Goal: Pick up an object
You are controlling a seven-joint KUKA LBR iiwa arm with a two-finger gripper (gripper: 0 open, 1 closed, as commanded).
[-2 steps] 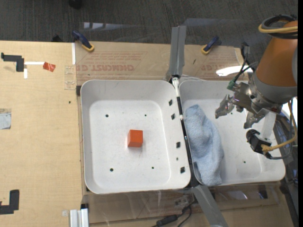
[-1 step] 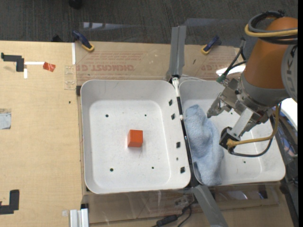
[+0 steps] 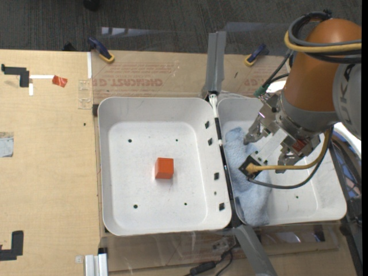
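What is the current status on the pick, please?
Gripper low over right bin, above blue cloth. Orange block lies alone in left bin, untouched. No obstruction around block.

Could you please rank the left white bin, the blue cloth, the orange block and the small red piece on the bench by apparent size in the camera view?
1. Left white bin
2. Blue cloth, partly hidden by the arm
3. Orange block
4. Small red piece
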